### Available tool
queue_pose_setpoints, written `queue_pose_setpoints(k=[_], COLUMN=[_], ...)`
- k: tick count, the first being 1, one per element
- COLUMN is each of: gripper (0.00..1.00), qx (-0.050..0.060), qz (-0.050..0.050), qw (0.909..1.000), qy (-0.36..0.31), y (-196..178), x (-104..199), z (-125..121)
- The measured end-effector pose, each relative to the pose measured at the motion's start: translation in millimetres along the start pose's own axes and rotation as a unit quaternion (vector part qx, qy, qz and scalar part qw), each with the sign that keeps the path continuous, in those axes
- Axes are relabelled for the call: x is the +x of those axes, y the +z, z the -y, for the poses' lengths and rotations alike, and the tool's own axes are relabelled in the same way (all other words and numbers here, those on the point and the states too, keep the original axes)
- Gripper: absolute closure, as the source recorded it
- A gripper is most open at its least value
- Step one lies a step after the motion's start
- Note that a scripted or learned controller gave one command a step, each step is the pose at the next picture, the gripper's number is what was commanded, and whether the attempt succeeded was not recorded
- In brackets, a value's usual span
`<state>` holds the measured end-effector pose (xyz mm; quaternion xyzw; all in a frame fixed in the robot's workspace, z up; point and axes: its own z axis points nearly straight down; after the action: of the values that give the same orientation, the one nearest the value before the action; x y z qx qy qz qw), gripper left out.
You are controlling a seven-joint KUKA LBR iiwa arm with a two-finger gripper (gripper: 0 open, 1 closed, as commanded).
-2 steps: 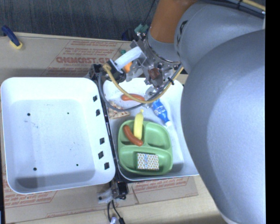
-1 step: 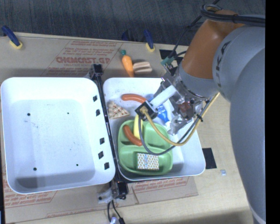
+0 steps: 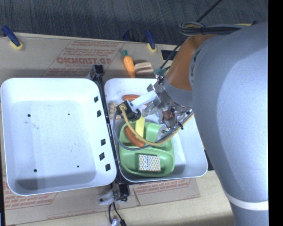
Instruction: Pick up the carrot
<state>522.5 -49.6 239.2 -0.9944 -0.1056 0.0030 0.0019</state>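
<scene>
Carrot (image 3: 128, 66), orange with a green tip, lies outside both bins on the printed cardboard (image 3: 61, 60) that covers the bench. It sits just behind the right bin's back rim and close beside a small tan block (image 3: 143, 68).

At the far left, a blue clamp (image 3: 13, 37) grips the cardboard's back corner. The left bin (image 3: 9, 126) is a shallow white tray with a few dark specks on its floor. A black strip with clips (image 3: 104, 121) runs along the seam between the two bins.

The right bin (image 3: 194, 160) holds a green dish (image 3: 132, 160) with a small patterned square (image 3: 149, 163) lying in it. An orange-red, sausage-shaped piece (image 3: 132, 136) rests across the dish's upper edge, and another reddish piece (image 3: 130, 98), possibly a second toy food, lies near the bin's back wall.

The gripper (image 3: 166, 119) hangs low over the middle of the right bin, above the green dish and well apart from the carrot. Whether it is open or closed cannot be told from this angle. The grey arm (image 3: 236, 102) fills the right side.
</scene>
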Motion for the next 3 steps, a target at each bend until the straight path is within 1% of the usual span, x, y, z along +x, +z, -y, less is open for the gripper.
queue_pose_setpoints(k=[1,2,3], gripper=[0.0,0.0,1.0], qx=[-0.001,-0.001,0.002], qz=[-0.001,0.001,0.002], qw=[0.9999,0.9979,0.9977], qy=[-0.016,-0.064,-0.068], y=[-16,49,39], x=[-1,2,2], z=[100,51,52])
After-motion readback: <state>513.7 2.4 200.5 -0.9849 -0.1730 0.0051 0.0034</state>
